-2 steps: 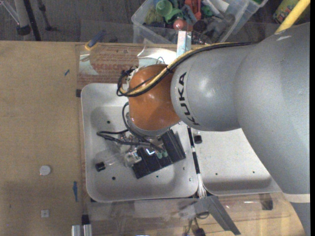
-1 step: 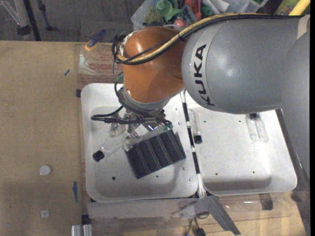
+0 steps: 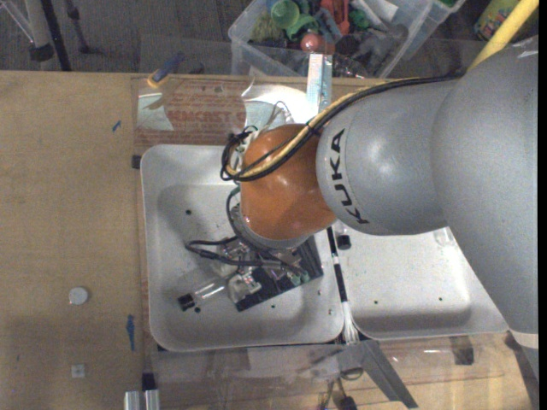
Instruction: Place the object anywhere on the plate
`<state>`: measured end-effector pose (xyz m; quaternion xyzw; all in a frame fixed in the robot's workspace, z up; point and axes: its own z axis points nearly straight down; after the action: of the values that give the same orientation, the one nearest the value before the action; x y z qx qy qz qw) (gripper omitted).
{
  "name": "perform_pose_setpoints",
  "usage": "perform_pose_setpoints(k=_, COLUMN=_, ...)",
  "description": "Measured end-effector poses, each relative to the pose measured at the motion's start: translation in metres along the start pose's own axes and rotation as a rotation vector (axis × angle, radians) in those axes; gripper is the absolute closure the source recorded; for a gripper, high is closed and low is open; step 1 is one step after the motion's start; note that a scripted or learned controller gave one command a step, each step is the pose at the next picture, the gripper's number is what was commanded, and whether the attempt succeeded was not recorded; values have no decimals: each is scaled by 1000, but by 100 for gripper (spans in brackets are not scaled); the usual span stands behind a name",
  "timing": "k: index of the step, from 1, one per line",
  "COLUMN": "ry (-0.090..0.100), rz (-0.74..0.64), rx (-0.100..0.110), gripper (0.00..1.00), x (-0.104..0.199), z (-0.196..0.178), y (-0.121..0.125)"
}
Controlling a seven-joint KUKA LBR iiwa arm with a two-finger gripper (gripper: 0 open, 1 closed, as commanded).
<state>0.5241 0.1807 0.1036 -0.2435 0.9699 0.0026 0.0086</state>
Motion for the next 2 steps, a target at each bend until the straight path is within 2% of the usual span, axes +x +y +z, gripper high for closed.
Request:
perform_pose_setpoints(k=1, ry=13, rz=-135, rx=-1, gripper=100, x=-42, z=-76, y=30)
perform_pose_setpoints(k=2, ry=13, rz=-115, rx=-1, gripper=100, x=-20, z=-235, y=44)
